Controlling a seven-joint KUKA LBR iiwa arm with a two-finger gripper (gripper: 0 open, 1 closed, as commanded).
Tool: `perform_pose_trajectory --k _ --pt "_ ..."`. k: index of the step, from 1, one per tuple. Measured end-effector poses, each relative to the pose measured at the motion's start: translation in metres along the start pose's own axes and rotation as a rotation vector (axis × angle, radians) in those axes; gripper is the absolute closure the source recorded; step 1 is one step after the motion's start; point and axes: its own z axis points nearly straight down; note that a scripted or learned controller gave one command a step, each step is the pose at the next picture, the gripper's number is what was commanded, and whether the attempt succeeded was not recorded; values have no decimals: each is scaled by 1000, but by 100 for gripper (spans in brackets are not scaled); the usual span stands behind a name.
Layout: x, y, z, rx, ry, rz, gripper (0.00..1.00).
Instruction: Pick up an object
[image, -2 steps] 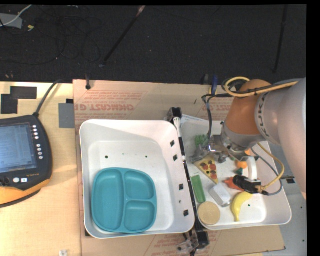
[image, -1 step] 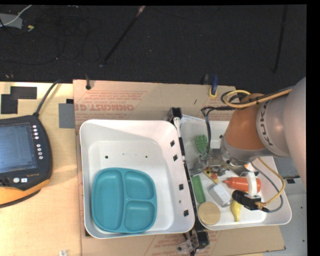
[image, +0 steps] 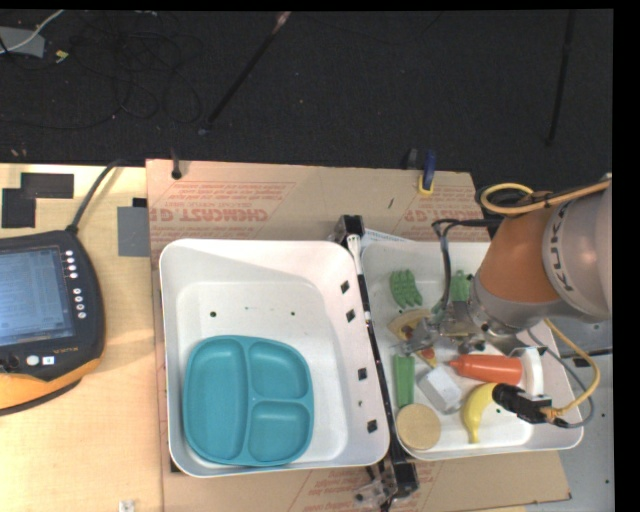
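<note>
A: Orange plastic carrot (image: 487, 368), long and tapered, lies across the right-hand white bin (image: 380, 300), its long axis nearly level, red tip toward the bin's middle.

B: And the gripper (image: 440, 328)?

A: Just up-left of that tip, low among the clutter. The carrot lies to its lower right.

B: Neighbours?

A: A curved yellow banana (image: 477, 410) just below, a round tan disc (image: 419, 427) further left.
</note>
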Motion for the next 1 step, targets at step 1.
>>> perform_pose_trajectory --k 1 --pt "36 -77 1 4 4 0 0"
